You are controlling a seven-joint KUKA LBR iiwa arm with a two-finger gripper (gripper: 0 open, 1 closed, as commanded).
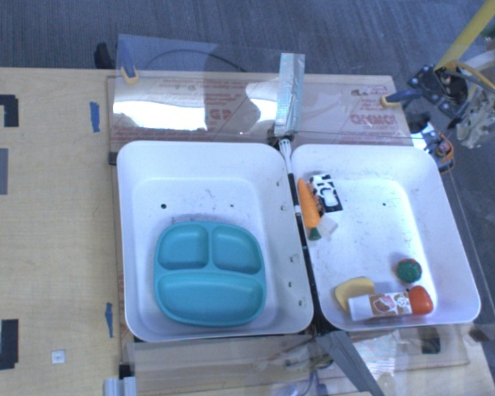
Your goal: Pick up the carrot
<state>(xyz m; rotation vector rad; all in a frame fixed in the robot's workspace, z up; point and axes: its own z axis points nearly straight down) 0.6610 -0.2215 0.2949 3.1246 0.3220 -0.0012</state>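
Wooden bench [49,221] with two shallow white bins side by side, and we're looking down on it at a slant. What matters for the grab is how the carrot [308,204] sits compared with the claw [448,110]. The carrot is in the right bin [445,221], tucked right up against its left wall next to the divider between the bins. Its long axis runs pretty much along that wall, orange end toward the far side and green top toward the near side, tilted only slightly. A small black-and-white packet [325,193] is just beside it on the right, touching or nearly so; we can't quite tell. The claw is parked past the far right corner of that same bin, outside the rim, so the carrot lies well apart from it, off to the view's left and nearer the camera. We honestly can't tell whether the claw is released or clenched, since it's a tangle of cables and metal at this angle, and nothing shows in it. Our guess is it needs to cross the whole bin and close across the carrot's thin width, with the wall on one side and that packet on the other leaving little room. The blue plate [208,275] in the left bin [140,180] is out of the way.
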